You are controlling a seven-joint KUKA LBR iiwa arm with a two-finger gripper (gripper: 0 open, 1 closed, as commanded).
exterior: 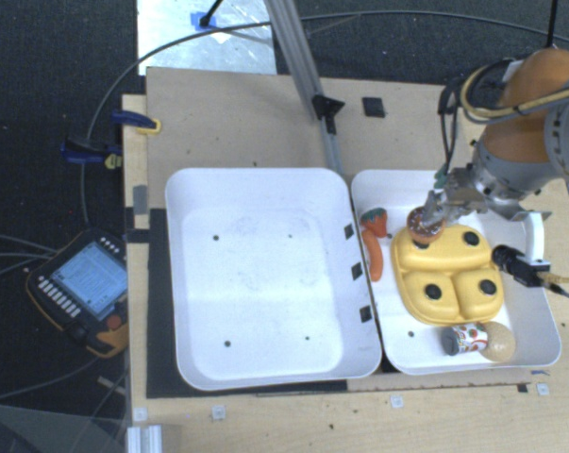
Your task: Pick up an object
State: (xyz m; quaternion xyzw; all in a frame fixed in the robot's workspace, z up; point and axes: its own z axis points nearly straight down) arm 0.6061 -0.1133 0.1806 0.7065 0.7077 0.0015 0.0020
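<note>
Catalogued from the near edge of the bench (265, 111) back.

Lay at the near right corner of the right bin (548, 347): a small printed can (465, 338) on its side, touching a pale round ball (498, 344) just to its right.

Sat just behind those, in the middle of the same bin: a yellow moulded toy (449, 274) with four rounded lobes, each marked by a dark spot.

Lay beside the toy, along the bin's left wall: an orange carrot (374, 255), lengthwise, with a short red-orange piece (375, 221) at its far end.

Stood to the left, side by side with the first: the left bin (185, 192), white and shallow.

Rested off the bench at far left, on dark floor: a handheld control pad (81, 286) with a lit screen.

Hung over the far edge of the yellow toy: the gripper (426, 223), reaching in from the right under the grey and orange arm (529, 111). Showed at its tip a small brownish round thing, possibly an object clamped there, possibly part of the tool; too small to settle. Could not tell whether the gripper was apart or together.

Clipped to the bench's far left edge: blue and yellow clamps (133, 121).
</note>
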